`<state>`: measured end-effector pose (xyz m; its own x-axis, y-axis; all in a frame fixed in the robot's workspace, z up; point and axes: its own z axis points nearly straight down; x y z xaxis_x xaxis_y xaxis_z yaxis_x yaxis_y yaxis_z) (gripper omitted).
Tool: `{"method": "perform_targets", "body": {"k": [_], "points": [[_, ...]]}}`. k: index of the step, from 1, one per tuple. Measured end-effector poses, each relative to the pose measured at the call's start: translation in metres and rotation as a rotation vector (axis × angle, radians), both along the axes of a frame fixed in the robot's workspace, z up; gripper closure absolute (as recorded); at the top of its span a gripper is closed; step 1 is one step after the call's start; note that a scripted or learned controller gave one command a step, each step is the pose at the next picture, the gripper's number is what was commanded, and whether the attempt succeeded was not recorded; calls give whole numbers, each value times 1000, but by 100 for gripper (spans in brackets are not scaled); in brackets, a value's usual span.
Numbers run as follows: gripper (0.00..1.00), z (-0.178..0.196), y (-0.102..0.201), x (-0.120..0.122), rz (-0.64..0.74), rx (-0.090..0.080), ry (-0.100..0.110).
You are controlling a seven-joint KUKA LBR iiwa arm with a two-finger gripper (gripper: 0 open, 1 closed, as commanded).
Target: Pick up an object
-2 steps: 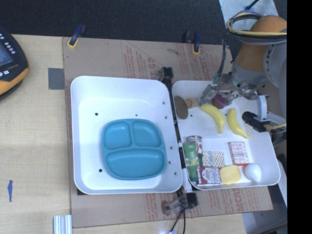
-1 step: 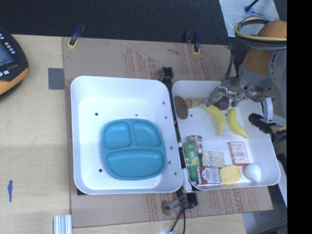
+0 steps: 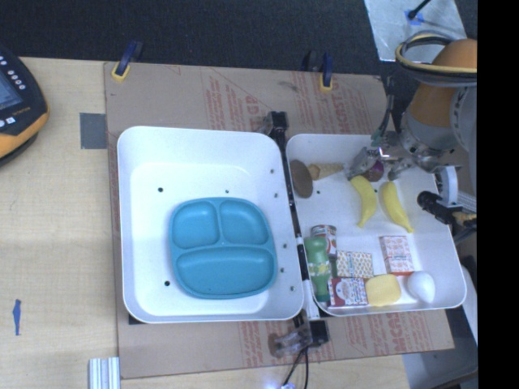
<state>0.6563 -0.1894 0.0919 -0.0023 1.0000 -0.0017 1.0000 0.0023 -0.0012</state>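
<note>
My gripper [image 3: 375, 163] hangs low over the far part of the right bin [image 3: 454, 241], right above the top ends of two yellow bananas [image 3: 366, 201] [image 3: 396, 205]. The bananas lie side by side, pointing toward the near edge. A brown rounded piece with a tan cone [image 3: 312, 173] lies just left of the gripper. A green can [image 3: 319, 258], two patterned packets [image 3: 354, 264] [image 3: 396, 254], a red-and-white packet [image 3: 347, 292], a yellow block [image 3: 383, 290] and a white egg [image 3: 420, 286] fill the bin's near part.
The left bin [image 3: 146, 177] holds a blue divided plate [image 3: 223, 247]. Clamps [image 3: 326, 70] [image 3: 123, 63] grip the cardboard at the back. A yellow and black handset [image 3: 16, 104] sits at the far left of the bench.
</note>
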Motion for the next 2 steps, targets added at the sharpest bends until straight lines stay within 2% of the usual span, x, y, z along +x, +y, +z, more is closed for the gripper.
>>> {"method": "perform_targets", "body": {"k": [1,2], "points": [[0,1,-19,0,0,0,-1],[0,26,65,1,9,3,2]]}}
